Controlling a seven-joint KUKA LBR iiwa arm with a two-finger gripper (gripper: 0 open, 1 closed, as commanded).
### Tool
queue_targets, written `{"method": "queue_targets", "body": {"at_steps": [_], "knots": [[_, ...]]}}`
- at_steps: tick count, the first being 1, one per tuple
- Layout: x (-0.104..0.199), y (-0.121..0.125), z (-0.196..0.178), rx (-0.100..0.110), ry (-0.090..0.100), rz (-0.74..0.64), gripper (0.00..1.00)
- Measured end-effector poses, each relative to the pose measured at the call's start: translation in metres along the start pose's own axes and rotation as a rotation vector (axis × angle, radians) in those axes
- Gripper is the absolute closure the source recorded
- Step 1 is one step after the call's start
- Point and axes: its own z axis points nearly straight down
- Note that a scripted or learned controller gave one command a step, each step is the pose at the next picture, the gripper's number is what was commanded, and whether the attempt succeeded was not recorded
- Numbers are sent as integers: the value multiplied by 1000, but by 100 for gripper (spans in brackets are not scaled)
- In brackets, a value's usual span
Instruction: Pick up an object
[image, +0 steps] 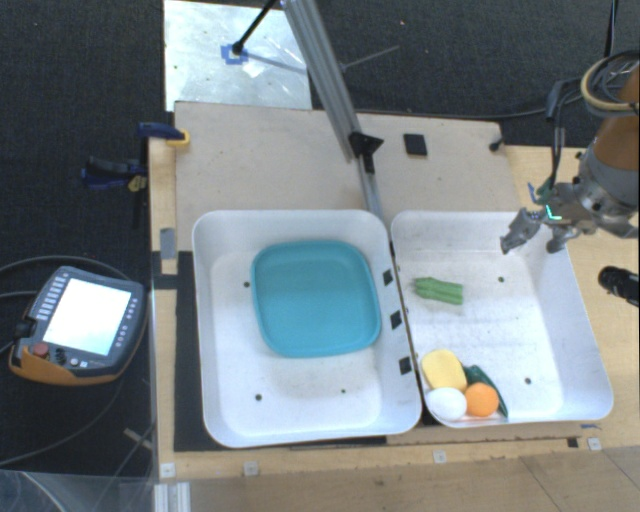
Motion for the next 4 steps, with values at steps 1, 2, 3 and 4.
{"method": "queue_targets", "body": {"at_steps": [1,2,3,4], "knots": [[0,0,0,0,0,0,0],[-5,1,61,5,1,1,0],[1,8,115,4,1,-1,0],[1,10,143,-4,-1,0,0]]}}
